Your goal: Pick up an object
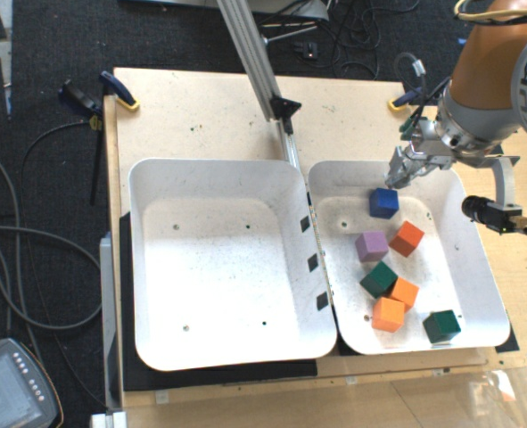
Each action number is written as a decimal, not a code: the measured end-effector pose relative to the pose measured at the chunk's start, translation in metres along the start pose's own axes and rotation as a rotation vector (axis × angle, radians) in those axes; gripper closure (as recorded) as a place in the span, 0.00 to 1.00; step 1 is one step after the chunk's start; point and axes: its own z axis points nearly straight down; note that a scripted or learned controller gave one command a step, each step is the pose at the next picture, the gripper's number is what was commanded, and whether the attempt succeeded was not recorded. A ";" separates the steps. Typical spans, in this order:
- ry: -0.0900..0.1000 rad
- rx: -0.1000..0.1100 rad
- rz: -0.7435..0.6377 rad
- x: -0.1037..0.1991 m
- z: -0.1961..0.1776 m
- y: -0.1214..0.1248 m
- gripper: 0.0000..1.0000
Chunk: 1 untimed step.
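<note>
From my station I see the left bin (218, 257) bare and the right bin (477, 275) holding seven cubes, with the arm (490, 69) reaching in from the right so its gripper (399, 178) hangs just above the blue cube (383, 203) at the far end. I judge this the approach step; whether it is released or clenched I cannot tell, and next it must drop squarely over that cube, clear of the purple cube (371, 245) nearby. No readable labels anywhere.
</note>
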 end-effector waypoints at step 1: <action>0.002 0.006 -0.004 0.042 0.012 -0.022 1.00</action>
